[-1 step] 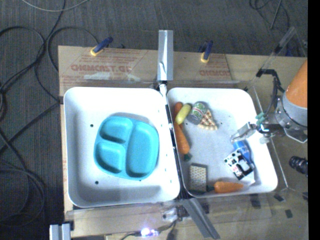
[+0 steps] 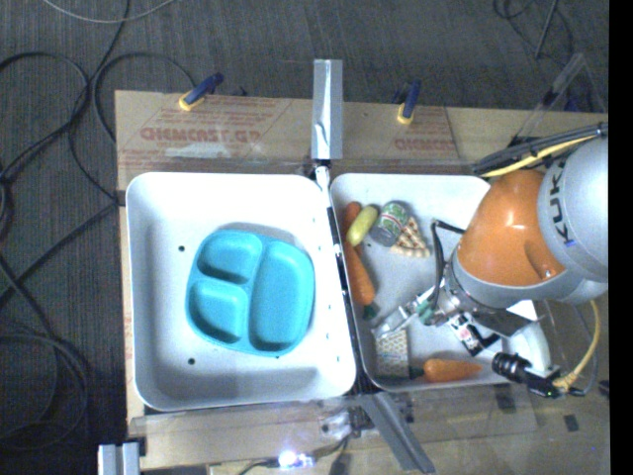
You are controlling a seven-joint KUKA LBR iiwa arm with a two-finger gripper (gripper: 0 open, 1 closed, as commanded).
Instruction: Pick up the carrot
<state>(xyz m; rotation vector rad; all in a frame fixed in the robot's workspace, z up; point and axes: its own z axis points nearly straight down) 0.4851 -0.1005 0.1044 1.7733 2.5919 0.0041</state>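
We see a cardboard-covered tabletop (image 2: 247, 132) on dark carpet (image 2: 79, 67), two white bins (image 2: 148, 206), two carrots (image 2: 359, 277) beside the gripper (image 2: 413, 314); its opening we cannot tell.

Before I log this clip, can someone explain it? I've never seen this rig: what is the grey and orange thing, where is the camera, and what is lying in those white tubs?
One fixed camera looks down at a slant. The grey and orange shape is a robot arm reaching in from the right; its gripper hangs low over the right bin.

That bin holds a carrot along its left wall, another carrot near the front, a yellow piece and a can. The left bin holds a blue divided tray. Whether anything is held is unclear.
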